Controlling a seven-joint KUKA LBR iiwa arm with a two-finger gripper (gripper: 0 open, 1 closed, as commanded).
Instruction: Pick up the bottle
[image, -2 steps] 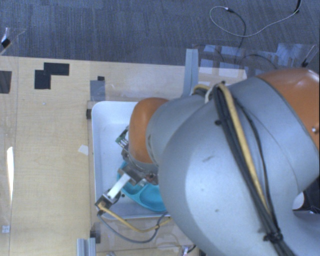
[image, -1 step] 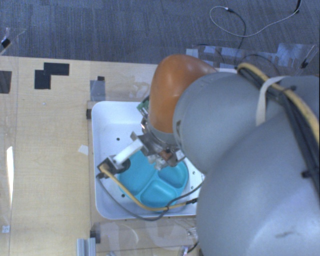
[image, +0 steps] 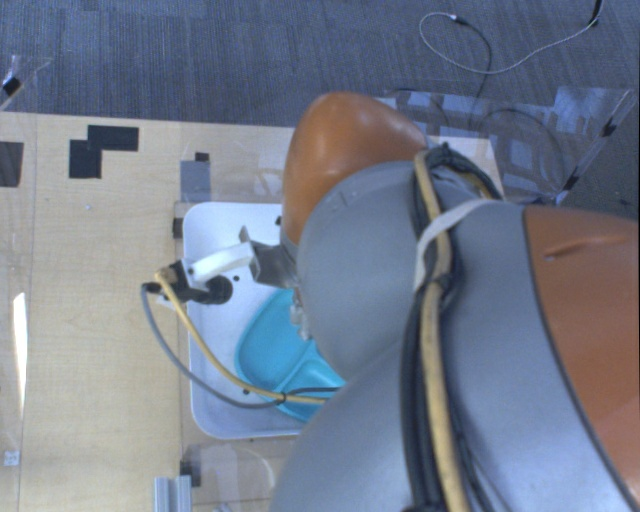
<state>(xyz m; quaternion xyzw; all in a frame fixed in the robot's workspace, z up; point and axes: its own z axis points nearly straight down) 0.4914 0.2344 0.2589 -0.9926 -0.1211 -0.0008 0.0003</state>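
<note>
Reading left to right: bare wood bench (image: 90, 300) on the left of the frame, black tape marks (image: 100, 150) upper left, nothing loose there.

Next comes the grey-and-yellow cable loop (image: 185, 340). It runs from a white bracket (image: 220, 262) on the wrist and sags over the left wall of the white bin (image: 215, 405), then across the bin floor.

A turquoise item sits in that bin's lower middle. I'm taking it as the bottle (image: 272, 352), but its right side runs under the arm, so the shape isn't confirmed. It looks to be lying down, not upright.

The arm (image: 400, 330) covers everything from centre to the right edge. The orange band (image: 340, 140) is at upper centre.

Step, as I judge it: approach or descent over the bottle, with the wrist directly above or just beside it. No lift is evident, since the bottle rests on the bin floor. Gripper state: can't tell, the wrist hides it from this angle.

Next move needs:
- centring on the bottle's narrow axis
- closing across it
- a straight lift

Margins:
- The bottle is near the bin's lower wall but has open floor to its upper left.
- The cable slack lies touching or just beside the bottle's lower end. I'd call that a snag risk on the lift.
- The left wall is well apart from the bottle.
</note>
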